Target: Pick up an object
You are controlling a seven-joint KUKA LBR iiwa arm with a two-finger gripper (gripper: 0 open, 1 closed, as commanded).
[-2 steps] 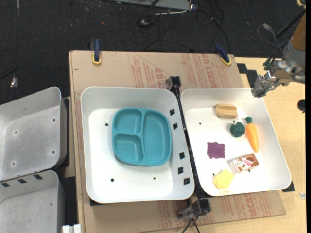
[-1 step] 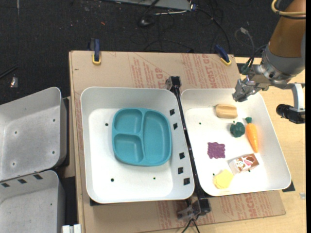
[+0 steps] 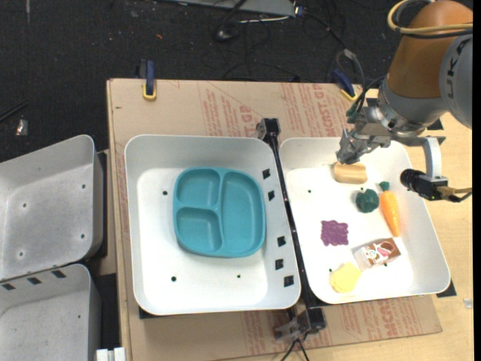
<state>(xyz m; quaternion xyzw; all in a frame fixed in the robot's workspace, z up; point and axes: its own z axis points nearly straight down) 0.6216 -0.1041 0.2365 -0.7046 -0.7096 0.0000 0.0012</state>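
Tan in colour, the bread-like piece (image 3: 349, 173) lies in the right bin (image 3: 432, 273) directly under the gripper (image 3: 347, 155), whose tips sit at or just above its top edge; we cannot tell how its jaws stand. Just beyond the gripper toward the near rim we see a dark green object (image 3: 367, 200), an orange carrot (image 3: 391, 211), a purple piece (image 3: 334, 232), and well apart in the left bin (image 3: 146, 277) a teal divided plate (image 3: 219, 211).
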